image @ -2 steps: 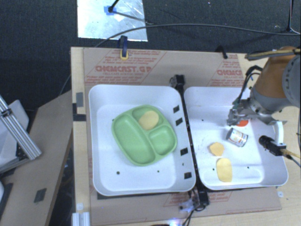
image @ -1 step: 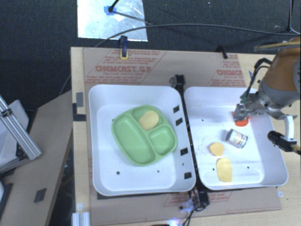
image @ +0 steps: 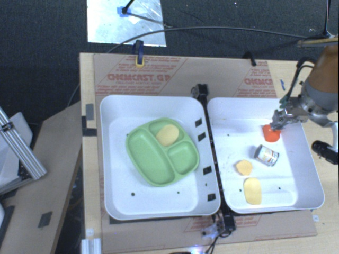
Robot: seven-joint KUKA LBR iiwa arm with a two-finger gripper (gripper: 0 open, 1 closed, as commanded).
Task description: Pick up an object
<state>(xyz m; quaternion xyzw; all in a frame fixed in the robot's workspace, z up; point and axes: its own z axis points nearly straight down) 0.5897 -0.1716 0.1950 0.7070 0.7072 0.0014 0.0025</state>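
Gripper [image: 279, 118] of mine poised in the right bin [image: 312, 194], finger state impossible to tell, with the orange piece [image: 271, 134] just below and touching the tips, the can [image: 266, 155] lying crosswise farther down.

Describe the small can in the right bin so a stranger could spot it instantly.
Look in the right white bin, near its middle. Below the orange object at the gripper lies the small can on its side. Its silvery metal body sets it apart from the two yellow pieces below it.
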